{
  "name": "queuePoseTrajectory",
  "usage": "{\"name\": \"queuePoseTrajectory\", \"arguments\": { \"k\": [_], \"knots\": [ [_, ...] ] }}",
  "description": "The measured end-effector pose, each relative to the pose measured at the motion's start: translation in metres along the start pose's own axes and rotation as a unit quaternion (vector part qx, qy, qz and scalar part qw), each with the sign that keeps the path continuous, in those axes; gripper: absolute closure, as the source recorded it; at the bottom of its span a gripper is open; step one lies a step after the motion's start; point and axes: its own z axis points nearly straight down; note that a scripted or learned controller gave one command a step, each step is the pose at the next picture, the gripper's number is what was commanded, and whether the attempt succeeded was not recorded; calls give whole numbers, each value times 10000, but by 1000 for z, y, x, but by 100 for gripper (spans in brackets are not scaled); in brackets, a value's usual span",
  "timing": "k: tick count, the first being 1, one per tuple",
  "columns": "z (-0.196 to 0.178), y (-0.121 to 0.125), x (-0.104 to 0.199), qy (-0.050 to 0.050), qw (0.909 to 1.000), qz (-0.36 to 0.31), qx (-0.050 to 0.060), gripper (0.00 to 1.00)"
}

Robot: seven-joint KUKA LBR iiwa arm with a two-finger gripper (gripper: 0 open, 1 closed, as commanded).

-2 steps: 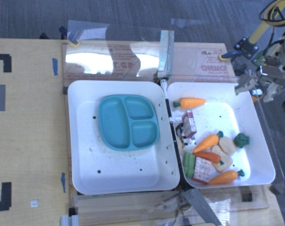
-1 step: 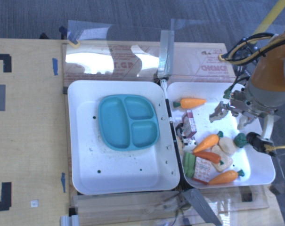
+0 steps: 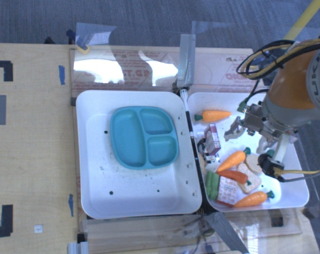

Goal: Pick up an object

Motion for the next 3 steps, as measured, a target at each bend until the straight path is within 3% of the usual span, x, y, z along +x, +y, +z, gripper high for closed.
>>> {"name": "queuePoseTrajectory", "arguments": {
  "k": [2, 3],
  "knots": [
    [82, 0, -29, -5, 9905, -1372, -51, 0],
    [73, 1, -29, -6, 9907, -1359, -61, 100]
  ]
}}
